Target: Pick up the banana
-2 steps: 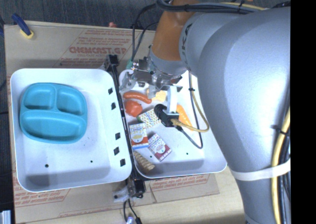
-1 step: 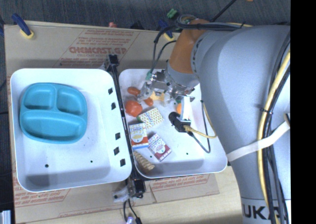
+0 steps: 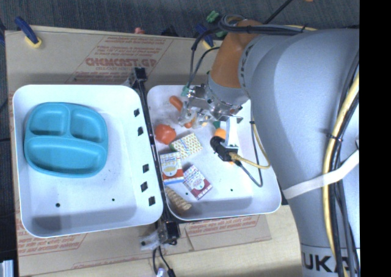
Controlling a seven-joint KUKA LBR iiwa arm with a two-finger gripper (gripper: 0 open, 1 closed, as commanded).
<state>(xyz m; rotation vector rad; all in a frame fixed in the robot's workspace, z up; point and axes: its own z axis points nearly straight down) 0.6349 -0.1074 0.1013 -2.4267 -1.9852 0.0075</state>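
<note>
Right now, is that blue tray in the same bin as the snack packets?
No, the blue tray lies in the left bin; the packets are in the right bin.

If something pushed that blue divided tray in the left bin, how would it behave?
The blue tray looks like stiff moulded plastic, so it probably keeps its shape. It lies flat and wide in the smooth left bin, so it would likely slide, not tip or roll.

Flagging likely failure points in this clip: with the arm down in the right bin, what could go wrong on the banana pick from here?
1. The claw sits low among crowded items: an orange piece and a patterned packet lie close by, so it may grab or shove the wrong thing.
2. The arm covers much of the right bin, and I cannot pick out a banana, so the target may be missed.
</note>
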